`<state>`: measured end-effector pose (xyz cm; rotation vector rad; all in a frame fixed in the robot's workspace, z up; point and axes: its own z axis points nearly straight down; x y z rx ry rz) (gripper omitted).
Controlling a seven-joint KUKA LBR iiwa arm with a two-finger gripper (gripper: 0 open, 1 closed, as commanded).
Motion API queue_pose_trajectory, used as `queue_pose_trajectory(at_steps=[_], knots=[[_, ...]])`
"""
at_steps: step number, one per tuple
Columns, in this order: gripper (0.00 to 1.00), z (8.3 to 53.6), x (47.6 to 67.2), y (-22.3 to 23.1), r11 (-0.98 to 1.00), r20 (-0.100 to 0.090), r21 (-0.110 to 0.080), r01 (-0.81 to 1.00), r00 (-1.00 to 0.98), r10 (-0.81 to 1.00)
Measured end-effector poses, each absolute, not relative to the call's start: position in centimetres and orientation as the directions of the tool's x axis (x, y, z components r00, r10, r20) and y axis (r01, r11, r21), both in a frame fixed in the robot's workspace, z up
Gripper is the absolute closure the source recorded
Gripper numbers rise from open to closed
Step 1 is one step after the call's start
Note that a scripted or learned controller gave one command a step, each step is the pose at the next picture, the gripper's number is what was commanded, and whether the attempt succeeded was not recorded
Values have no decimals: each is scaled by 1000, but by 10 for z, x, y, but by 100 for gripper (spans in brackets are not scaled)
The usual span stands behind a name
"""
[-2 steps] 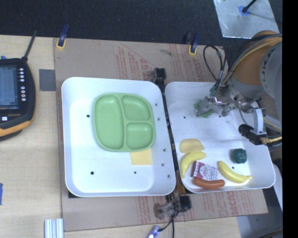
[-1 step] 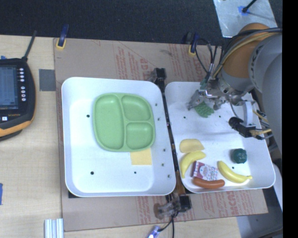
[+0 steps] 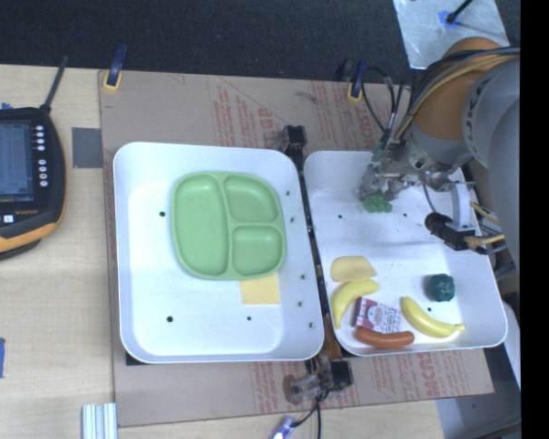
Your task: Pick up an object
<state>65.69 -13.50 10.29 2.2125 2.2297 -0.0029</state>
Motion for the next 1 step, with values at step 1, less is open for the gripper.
queue_pose_trajectory(at_steps=[1], knots=[[100,193,657,-66,5,1,0,1000,-5,1000]])
